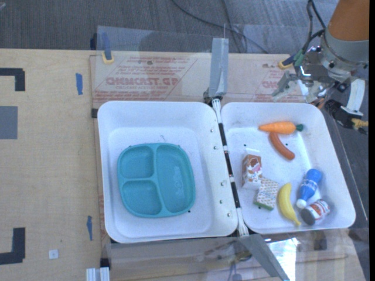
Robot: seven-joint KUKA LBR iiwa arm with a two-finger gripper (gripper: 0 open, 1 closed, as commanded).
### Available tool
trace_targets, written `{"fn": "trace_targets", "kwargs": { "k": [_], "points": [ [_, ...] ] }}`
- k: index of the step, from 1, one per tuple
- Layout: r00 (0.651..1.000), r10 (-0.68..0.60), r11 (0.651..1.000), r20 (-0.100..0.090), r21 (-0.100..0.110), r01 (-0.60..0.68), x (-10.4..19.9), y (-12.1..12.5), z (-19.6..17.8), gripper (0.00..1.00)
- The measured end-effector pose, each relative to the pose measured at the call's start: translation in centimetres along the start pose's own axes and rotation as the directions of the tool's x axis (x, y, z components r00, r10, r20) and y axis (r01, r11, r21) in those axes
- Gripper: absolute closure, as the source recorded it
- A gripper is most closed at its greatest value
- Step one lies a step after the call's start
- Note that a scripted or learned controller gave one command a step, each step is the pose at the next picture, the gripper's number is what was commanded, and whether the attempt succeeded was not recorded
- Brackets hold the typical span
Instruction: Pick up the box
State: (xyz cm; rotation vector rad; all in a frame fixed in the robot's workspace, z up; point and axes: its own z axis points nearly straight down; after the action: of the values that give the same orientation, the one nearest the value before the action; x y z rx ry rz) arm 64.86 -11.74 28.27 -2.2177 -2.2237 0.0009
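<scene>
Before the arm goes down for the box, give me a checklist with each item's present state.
1. Box located: ok. The small carton lies in the right bin, near its left wall.
2. Top of carton unobstructed: ok, nothing lies on it.
3. Room around it: not ok. A patterned packet touches or nearly touches its lower corner.
4. Gripper above the carton: not ok. It hangs over the bin's far edge.
5. Fingers ready: cannot tell.
6. Banana and sausage apart from the carton: ok.
</scene>
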Motion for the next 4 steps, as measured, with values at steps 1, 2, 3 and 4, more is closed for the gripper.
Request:
{"fn": "trace_targets", "kwargs": {
  "k": [1, 2, 3, 4],
  "points": [
    [0.985, 0.175, 0.985, 0.000, -0.003, -0.175, -1.9, -3.9, 18.8, 0.00],
    [0.996, 0.092, 0.996, -0.001, -0.007, -0.092, 0.6, -10.4, 19.5, 0.00],
    [0.985, -0.175, 0.985, 0.002, -0.012, 0.175, 1.6, -15.7, 19.4, 0.00],
    [0.985, -0.171, 0.985, 0.002, -0.014, 0.171, 1.5, -15.7, 18.4, 1.00]
  ]
}}
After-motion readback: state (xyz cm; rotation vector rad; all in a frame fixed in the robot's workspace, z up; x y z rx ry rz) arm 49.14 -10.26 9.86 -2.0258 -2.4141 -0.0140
